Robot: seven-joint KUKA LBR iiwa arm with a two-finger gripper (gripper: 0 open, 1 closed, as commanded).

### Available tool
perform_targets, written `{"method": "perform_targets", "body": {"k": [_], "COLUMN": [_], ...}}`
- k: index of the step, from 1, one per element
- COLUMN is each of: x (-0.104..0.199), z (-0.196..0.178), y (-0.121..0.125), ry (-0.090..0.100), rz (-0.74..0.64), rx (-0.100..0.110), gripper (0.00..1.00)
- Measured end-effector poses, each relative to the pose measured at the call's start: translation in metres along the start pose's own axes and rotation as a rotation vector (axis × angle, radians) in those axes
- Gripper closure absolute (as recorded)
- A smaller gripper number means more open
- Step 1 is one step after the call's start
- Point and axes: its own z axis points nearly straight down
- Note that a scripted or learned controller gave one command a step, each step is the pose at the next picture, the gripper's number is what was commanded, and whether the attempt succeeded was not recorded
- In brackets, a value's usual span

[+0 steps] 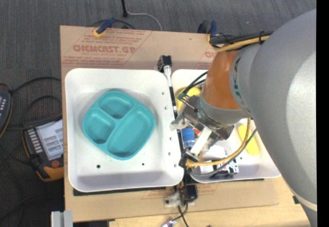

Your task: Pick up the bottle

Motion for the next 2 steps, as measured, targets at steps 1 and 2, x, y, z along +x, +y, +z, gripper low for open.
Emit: {"method": "perform_targets", "body": {"k": [1,2], "x": [0.019,0.034], "z": [0.019,0.048], "y": [-0.015,-0.015], "ry": [0.005,0.019], "rz": [0.205,0.291], "rx": [-0.001,-0.043], "gripper": [0.0,0.0]}}
